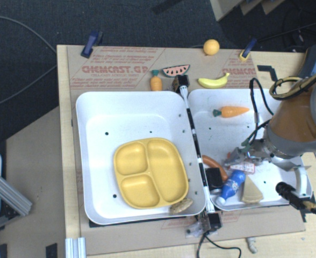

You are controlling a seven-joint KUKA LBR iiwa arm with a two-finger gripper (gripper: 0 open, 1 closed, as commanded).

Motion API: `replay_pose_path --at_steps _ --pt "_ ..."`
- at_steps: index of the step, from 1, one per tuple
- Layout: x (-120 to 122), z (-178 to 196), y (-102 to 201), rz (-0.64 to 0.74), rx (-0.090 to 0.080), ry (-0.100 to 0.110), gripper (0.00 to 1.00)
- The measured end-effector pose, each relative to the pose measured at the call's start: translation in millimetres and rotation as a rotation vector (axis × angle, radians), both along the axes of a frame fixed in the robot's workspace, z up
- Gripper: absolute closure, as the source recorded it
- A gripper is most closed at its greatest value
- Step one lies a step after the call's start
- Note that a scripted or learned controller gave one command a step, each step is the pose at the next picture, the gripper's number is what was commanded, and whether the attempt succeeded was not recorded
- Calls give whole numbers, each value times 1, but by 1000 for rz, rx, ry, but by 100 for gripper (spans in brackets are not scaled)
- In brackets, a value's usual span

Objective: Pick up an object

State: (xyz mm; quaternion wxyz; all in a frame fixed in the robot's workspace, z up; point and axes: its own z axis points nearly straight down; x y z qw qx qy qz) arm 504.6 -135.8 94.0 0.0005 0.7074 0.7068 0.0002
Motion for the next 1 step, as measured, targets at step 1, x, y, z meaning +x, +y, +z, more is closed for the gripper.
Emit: replay_pose_path --at_steps 1 --pt "78 -10 39 2 1 0 100"
